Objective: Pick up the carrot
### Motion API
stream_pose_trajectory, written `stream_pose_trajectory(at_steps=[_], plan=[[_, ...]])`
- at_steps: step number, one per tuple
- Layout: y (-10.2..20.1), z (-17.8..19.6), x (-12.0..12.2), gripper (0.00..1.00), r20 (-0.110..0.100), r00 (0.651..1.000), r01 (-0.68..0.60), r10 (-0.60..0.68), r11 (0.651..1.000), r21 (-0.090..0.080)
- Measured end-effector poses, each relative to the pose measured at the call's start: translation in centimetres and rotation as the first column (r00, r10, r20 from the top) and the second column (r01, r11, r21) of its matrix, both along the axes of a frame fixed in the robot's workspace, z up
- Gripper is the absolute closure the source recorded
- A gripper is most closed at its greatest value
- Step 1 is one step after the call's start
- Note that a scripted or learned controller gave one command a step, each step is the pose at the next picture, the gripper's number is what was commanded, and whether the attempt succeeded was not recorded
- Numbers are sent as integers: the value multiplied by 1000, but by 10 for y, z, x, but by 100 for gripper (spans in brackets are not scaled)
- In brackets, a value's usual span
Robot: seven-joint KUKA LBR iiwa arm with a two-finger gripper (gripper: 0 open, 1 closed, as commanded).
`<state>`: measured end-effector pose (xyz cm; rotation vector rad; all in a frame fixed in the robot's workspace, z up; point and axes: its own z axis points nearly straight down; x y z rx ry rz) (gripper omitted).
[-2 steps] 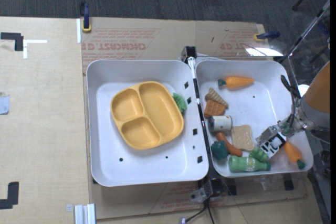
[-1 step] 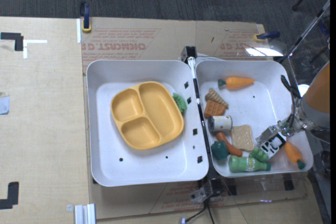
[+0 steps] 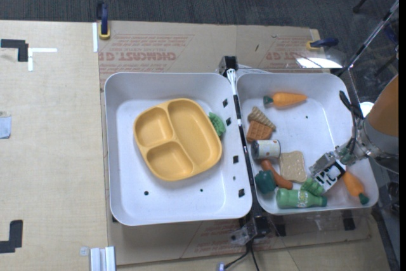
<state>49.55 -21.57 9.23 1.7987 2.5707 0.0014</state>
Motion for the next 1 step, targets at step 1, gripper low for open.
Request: stream_pose_trajectory(at_steps=[1], plan=[[0, 0, 0, 0, 0, 1000, 0, 0, 1000, 0]])
